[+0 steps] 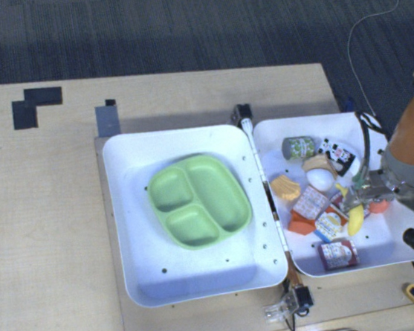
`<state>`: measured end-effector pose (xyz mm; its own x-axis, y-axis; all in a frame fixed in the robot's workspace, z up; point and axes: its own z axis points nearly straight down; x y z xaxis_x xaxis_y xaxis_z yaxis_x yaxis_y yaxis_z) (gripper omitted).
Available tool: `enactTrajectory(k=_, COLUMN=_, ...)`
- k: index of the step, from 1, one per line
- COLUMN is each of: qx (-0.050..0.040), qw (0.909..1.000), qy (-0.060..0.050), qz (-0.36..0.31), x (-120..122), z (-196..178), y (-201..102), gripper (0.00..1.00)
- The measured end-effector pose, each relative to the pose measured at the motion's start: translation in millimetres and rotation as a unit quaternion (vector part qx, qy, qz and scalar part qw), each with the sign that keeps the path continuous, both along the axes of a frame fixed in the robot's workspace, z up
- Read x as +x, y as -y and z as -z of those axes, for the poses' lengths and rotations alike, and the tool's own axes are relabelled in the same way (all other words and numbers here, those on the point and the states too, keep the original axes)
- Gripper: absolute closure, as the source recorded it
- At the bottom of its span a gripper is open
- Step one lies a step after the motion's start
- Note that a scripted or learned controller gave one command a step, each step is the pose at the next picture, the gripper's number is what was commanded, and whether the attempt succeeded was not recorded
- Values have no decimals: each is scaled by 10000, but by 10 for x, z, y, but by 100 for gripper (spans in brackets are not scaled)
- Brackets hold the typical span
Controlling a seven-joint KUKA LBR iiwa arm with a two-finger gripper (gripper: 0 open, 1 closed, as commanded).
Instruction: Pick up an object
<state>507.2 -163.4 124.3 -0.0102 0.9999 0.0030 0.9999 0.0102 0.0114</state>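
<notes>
From my remote station, I see the jaws lowered into the right bin, poised over a glossy yellow banana-shaped toy lying just below them, its long axis running toward the bin's near wall. I cannot tell their state. Crinkled snack packets and a smooth white egg crowd their left side.

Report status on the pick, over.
Gripper low over right bin, fingers unclear. Nothing seen held. Yellow piece just below it; white egg and packets crowd close. Green tray alone in left bin.
</notes>
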Motion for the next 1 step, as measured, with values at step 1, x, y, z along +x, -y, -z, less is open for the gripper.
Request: enactTrajectory(k=1, qx=-16, qw=10000, qy=-29, qz=28, x=-189, z=-1013, y=-627, gripper=100)
